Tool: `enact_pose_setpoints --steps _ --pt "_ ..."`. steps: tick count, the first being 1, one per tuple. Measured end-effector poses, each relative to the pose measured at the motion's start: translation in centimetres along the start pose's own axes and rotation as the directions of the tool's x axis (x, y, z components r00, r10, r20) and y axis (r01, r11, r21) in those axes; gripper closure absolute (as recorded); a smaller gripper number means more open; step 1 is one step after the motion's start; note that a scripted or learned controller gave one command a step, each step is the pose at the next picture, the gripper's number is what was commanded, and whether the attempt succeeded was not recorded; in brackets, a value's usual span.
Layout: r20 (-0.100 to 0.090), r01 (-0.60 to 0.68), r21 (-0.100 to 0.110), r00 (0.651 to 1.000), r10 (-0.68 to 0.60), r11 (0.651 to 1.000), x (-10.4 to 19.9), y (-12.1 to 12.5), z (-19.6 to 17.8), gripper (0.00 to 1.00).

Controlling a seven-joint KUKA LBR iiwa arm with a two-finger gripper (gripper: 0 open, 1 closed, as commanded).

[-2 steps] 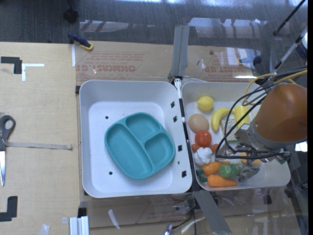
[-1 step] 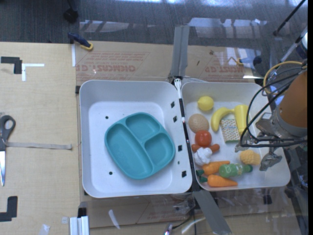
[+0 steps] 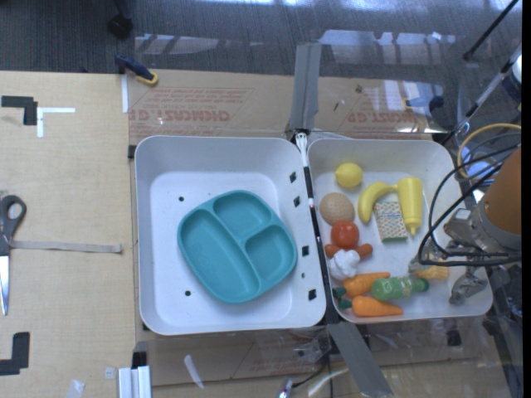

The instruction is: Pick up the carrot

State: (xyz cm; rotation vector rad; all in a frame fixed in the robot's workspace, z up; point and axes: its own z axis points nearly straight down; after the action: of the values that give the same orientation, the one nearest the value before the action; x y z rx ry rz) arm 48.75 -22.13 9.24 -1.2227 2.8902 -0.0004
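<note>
Locating carrot: orange tapered plastic carrot (image 3: 377, 307) lies flat in the near part of the right shallow white plastic bin (image 3: 444, 154), close to its front wall, long axis roughly left-right.
Carrot vs gripper: grey metal two-finger gripper (image 3: 465, 287) is to the carrot's right, near the bin's right front corner; apart, not touching.
Gripper state: cannot tell if open or closed; nothing seen held in it.
Between them: green glossy elongated toy (image 3: 399, 287), just beside the carrot, up and to its right.
Second orange piece: shorter carrot-like toy (image 3: 363, 284), just above the carrot, close to the green toy's left end.
Other items, right bin: white lumpy toy (image 3: 343, 263); red round tomato (image 3: 343, 235); beige smooth egg shape (image 3: 336, 208); yellow round lemon (image 3: 349, 175); yellow curved banana (image 3: 373, 200); yellow squeeze bottle (image 3: 410, 202); speckled flat rectangular block (image 3: 390, 220).
Left bin: white plastic bin (image 3: 153, 160), rounded corners, holds teal smooth three-compartment plate (image 3: 237, 245), lying flat, turned askew.
Arm: orange band (image 3: 508, 197) at right edge, dark cables looping around it.
Bench: light wood top (image 3: 62, 189); scissors (image 3: 8, 239) at far left.
</note>
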Motion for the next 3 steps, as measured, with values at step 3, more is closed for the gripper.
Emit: enact_pose_setpoints --steps 3 --pt "0.003 0.311 0.003 0.951 -0.311 0.951 -8.4 2.0 -13.8 1.00"
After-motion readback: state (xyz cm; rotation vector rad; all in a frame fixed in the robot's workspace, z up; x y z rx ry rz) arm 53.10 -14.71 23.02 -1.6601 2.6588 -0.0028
